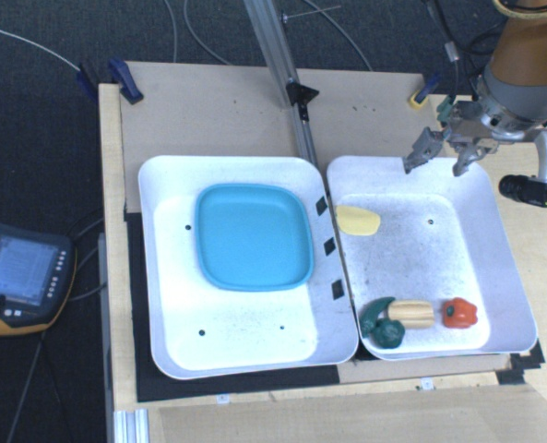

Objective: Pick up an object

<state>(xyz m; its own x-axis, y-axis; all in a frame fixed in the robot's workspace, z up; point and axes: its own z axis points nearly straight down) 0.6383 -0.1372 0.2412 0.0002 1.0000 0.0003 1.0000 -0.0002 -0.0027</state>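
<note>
Down at the bottom of the frame, three toys sit in a row along the near edge of the right bin (504, 247): a dark green veggie (381, 322), a tan bun (411, 314) lying sideways and touching it, and a red pepper (458, 313) just beside the bun. My gripper (442, 158) hangs over the top edge of that same bin, at the upper right of the frame, with its two fingers spread apart and nothing between them. A yellow piece (357, 220) lies by the bin's left wall, down and to the left of my gripper, with its long side running left to right. I think it is the easiest pick, because nothing crowds it but the wall. The three toys are much farther down and packed close. A blue plate (255, 236) rests in the left bin (162, 247), well away from me.
</note>
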